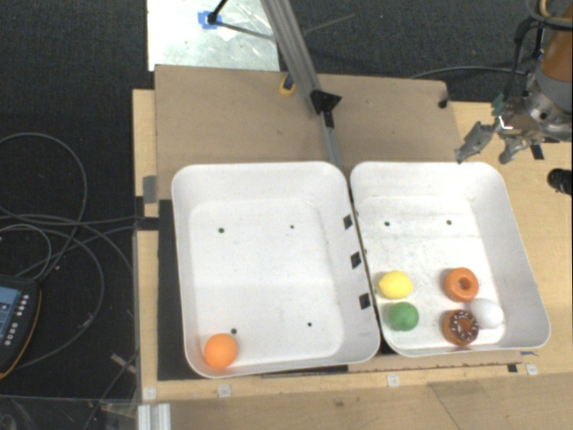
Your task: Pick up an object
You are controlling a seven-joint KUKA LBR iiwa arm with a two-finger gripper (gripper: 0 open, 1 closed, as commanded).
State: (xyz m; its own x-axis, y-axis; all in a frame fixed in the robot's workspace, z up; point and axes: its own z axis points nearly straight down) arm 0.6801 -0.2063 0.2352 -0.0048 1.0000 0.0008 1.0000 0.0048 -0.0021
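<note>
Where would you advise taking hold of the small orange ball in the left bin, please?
Probably straight from above, fingers closing across the middle of the small orange ball. It is round, so any pair of opposite sides serves, but it sits close to the near wall of the shallow white left bin, so spanning left to right looks safest.

I see a light wooden bench standing on dark carpet. Black cables loop across the carpet to the left, near a handheld control pad at the frame's edge. Behind the bench lies a pale floor panel, and a grey metal pole slants over it.
</note>
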